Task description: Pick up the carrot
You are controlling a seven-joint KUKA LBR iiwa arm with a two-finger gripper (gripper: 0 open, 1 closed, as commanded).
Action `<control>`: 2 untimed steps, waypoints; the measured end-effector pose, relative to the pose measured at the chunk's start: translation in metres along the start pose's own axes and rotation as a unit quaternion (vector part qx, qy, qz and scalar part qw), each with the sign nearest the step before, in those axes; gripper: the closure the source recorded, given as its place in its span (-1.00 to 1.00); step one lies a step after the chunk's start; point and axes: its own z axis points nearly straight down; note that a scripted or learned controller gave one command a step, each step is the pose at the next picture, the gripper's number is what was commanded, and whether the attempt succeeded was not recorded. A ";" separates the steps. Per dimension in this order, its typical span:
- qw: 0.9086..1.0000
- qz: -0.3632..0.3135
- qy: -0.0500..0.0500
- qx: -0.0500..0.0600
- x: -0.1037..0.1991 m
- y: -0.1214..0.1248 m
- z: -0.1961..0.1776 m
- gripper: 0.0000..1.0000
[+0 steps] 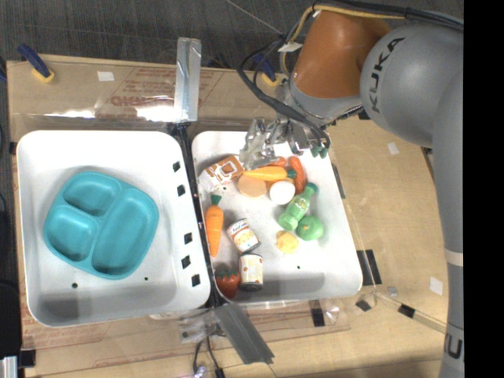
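Note:
The carrot (214, 228) is orange with a small green top. It lies lengthwise along the left wall of the right bin (335, 250), top pointing to the back. My gripper (264, 142) hangs at the back of that bin, up and to the right of the carrot and well apart from it. It sits just above a heap of toy food, where an orange piece (272, 172) lies on a tan bread-like piece (252, 185). Nothing shows plainly in its grasp.
In the right bin are also a small carton (223, 170), a white egg (282, 191), a red pepper (298, 173), a green bottle (295, 211), a yellow fruit (287, 243), two cans (243, 235) and a red fruit (227, 283). A teal divided plate (101, 224) lies in the left bin.

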 end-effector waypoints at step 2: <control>1.000 -0.023 0.003 -0.001 0.029 -0.035 0.082 1.00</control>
